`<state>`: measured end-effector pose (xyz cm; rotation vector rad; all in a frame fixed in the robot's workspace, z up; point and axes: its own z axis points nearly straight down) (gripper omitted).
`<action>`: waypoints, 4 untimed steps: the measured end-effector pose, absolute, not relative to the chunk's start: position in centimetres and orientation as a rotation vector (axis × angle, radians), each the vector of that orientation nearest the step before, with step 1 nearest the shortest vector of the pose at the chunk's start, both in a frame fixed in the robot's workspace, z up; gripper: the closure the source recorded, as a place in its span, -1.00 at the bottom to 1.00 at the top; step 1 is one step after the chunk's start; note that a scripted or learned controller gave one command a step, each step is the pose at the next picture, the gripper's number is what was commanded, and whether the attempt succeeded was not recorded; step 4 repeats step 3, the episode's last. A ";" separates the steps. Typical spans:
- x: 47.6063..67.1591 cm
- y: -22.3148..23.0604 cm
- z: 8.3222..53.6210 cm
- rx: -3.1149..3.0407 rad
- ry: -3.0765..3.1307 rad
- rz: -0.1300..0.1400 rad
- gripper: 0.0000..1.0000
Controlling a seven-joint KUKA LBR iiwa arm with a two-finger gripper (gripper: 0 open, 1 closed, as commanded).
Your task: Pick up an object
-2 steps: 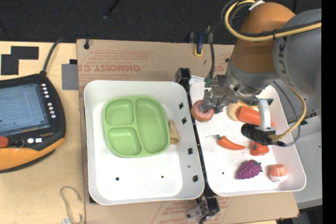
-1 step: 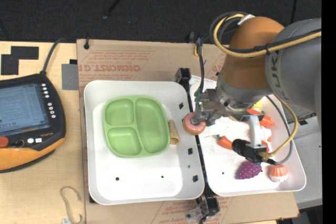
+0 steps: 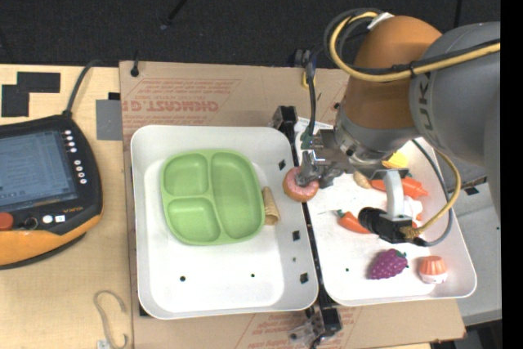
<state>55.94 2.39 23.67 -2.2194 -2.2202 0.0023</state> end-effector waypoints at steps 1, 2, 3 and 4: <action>55.2 3.1 22.0 -2.218 -2.218 0.007 1.00; 55.5 2.4 23.7 -2.219 -2.221 0.003 1.00; 56.4 2.6 23.3 -2.216 -2.223 0.004 1.00; 56.4 2.6 23.3 -2.216 -2.223 0.004 1.00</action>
